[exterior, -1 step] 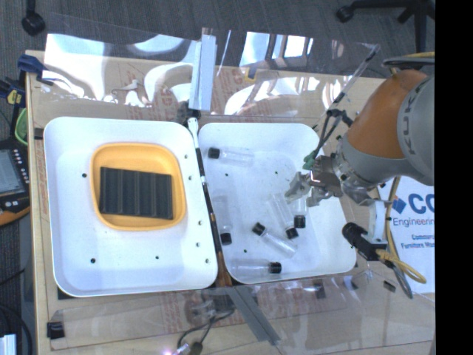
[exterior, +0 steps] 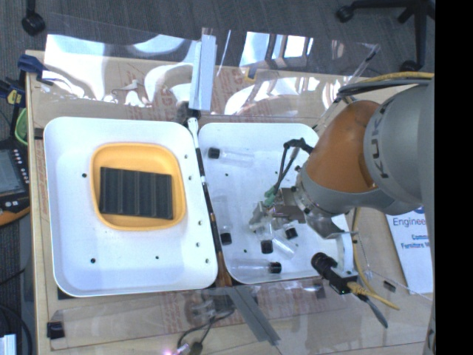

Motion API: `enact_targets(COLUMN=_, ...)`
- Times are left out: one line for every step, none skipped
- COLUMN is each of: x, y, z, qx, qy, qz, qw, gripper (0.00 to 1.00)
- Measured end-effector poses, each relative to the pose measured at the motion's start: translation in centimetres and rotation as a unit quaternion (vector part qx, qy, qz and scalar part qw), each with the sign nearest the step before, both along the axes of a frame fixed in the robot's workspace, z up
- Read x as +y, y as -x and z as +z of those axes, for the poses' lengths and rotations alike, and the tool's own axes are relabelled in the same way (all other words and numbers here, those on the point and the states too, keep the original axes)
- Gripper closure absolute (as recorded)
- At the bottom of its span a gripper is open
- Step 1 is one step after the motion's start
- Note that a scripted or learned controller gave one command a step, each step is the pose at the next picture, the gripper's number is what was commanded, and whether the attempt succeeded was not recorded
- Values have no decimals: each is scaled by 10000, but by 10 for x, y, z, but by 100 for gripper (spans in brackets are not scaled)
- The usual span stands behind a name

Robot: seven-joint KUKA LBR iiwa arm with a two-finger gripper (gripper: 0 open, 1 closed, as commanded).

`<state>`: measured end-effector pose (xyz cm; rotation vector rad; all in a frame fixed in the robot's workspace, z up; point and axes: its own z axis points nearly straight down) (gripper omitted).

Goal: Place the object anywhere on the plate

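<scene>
The arm (exterior: 369, 154) reaches into the right bin (exterior: 244, 143), apparently at the picking stage. The yellow plate (exterior: 111, 161) with its dark ribbed insert lies in the left bin (exterior: 66, 228). The gripper (exterior: 270, 217) hovers among small clear, black-capped tubes (exterior: 266, 270); whether it grips one I cannot tell. Next comes securing a tube and carrying it left of the right bin.

Yellow plate (exterior: 137, 188) with dark ridged block (exterior: 137, 193) in left bin (exterior: 66, 250); gripper (exterior: 270, 219) low over right bin (exterior: 244, 143) among small clear tubes (exterior: 255, 271).

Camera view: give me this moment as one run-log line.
gripper: low in right bin | fingers: unclear | plate: left bin, holds dark block | placement: not done
</scene>
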<state>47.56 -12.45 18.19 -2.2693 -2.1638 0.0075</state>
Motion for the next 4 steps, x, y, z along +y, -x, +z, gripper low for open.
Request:
enact_targets(x=68, y=-64, z=55, qx=-24, qy=-2, qz=736, qw=9973, gripper=100)
enact_targets(x=125, y=-90, z=26, qx=-15, qy=-2, qz=1073, qw=9942, gripper=100)
enact_targets(x=125, y=-90, z=26, qx=-17, qy=-2, qz=1073, qw=9942, gripper=0)
enact_targets(x=70, y=-124, z=9, qx=-23, qy=-1, qz=1483, qw=9889, gripper=0)
